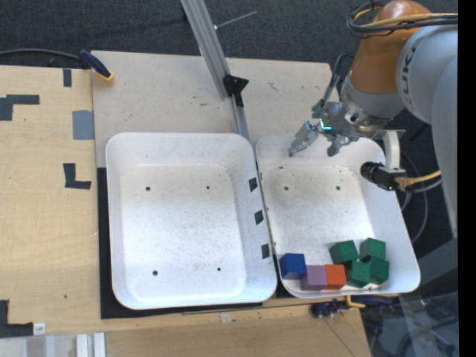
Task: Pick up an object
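The gripper (316, 145) hangs over the far rim of the right bin (387, 207), its two fingers spread apart with nothing between them. One fingertip (295, 149) sits above the bin's far left corner, the other nearer the middle of the far edge. Behind it the grey arm (428, 58) with its orange band (383, 47) comes in from the right, above the bench (163, 88). Below the gripper, the far and middle floor of the right bin lies bare white, giving open room down to the near edge. All the blocks are crowded against that near rim, well apart from the gripper: a blue block (293, 265) closest to the dividing wall, a purple block (317, 276) just beside it, an orange block (335, 275) touching the purple one, and a cluster of green blocks (361, 260) packed into the near right corner. The left bin (119, 222) lies alongside, rims touching the right bin. A slanted metal rail (212, 43) crosses the bench toward the gap between the bins.
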### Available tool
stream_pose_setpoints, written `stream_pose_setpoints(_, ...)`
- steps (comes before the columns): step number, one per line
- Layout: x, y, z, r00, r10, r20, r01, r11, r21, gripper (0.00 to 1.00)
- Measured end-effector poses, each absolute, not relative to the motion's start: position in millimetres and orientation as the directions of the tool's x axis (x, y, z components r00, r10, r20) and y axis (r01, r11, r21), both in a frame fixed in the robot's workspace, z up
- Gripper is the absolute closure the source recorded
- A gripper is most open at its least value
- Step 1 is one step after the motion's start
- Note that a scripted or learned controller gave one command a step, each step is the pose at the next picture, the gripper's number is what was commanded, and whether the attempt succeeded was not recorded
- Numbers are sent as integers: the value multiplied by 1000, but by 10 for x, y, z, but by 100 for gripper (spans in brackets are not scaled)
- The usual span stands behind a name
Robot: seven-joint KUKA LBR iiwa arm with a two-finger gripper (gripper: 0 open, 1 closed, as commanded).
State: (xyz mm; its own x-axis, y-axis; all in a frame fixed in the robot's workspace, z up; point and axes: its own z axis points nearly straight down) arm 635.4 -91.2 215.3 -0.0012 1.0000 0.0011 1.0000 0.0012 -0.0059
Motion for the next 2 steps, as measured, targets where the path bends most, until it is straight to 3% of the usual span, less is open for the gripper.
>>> stream_pose_setpoints(1,6363,-914,2181,-2,1000,0,1000,2,-1,0)
stream_pose_setpoints(2,6359,-974,1720,-1,1000,-1,1000,1,-6,0)
